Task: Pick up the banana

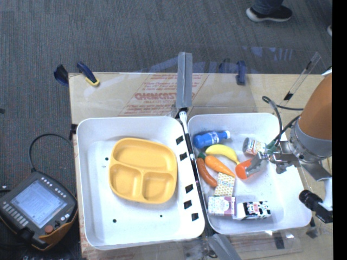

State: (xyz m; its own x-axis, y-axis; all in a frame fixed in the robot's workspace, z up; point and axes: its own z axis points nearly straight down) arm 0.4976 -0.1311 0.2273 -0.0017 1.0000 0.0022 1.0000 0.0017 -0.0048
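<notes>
Table (108, 99) has two bins; the left bin (92, 140) holds a yellow tray (143, 169). The right bin (282, 199) is crowded, so the banana (223, 151) sits wedged between blue bottle (210, 138) and carrot (219, 165). The tool (259, 161) hovers just right of it, can't tell if spread.

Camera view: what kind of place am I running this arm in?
Probably a robotics lab test bench: two white bins clamped to a plywood board, a teach pendant on grey carpet, and toy food such as the banana.
</notes>
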